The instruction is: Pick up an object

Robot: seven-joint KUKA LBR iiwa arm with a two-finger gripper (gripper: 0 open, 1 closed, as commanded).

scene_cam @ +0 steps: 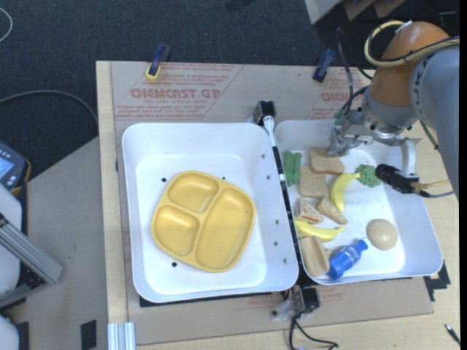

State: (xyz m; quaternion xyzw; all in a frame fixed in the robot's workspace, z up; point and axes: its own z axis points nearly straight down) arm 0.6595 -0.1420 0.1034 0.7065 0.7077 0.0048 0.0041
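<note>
Two white bins (139, 195): one yellow tray (203, 220), two bananas (340, 189); jaws' state perhaps hidden.

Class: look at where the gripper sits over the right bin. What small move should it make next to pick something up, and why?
Probably a short descent. The gripper sits at the far end of the right bin, beside the bread slice, with nothing seen held.

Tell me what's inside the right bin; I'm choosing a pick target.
The right bin holds two bananas, bread slices, a blue bottle, a tan ball, broccoli and a green piece. Whatever lies under the pile is covered.
</note>
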